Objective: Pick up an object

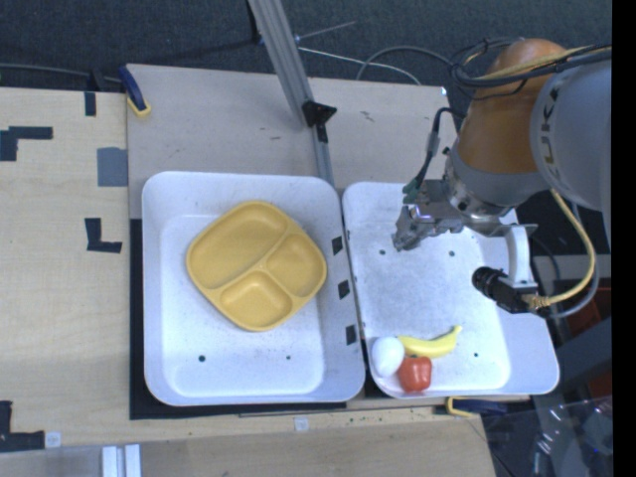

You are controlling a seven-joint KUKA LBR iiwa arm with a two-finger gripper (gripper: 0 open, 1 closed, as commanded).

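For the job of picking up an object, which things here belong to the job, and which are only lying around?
Belong to the job:
- gripper, over the right bin
- banana, white egg and red pepper, together at the right bin's near edge

Only lying around:
- yellow divided plate in the left bin
- metal pole behind the bins

Even, bright overhead light; soft shadows; slightly grainy, mild blur.

White egg, yellow banana and red pepper clustered together at right bin's near-left corner.
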